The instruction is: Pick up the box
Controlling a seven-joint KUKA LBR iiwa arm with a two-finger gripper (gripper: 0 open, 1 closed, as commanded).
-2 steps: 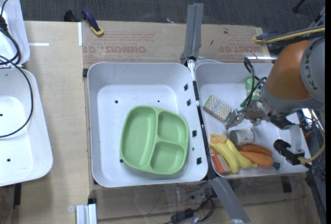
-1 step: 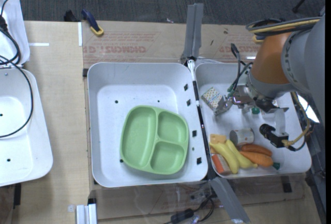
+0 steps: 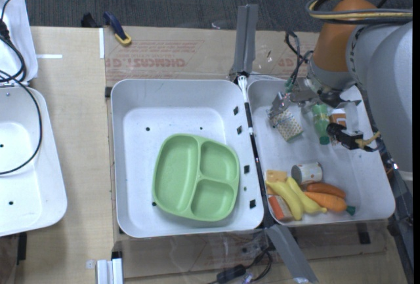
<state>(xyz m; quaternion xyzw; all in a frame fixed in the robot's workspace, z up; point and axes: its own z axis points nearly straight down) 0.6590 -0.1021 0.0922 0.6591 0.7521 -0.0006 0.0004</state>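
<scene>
Box seen tilted near the right bin's far-left corner, just beside the end effector, whose grip cannot be told; lift judged outstanding.

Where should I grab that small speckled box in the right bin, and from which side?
Judging by its pose, the box lies tilted in the right bin, beside the gripper. Probably come from above and pinch across its narrower sides; the green bottle crowds its right.
</scene>
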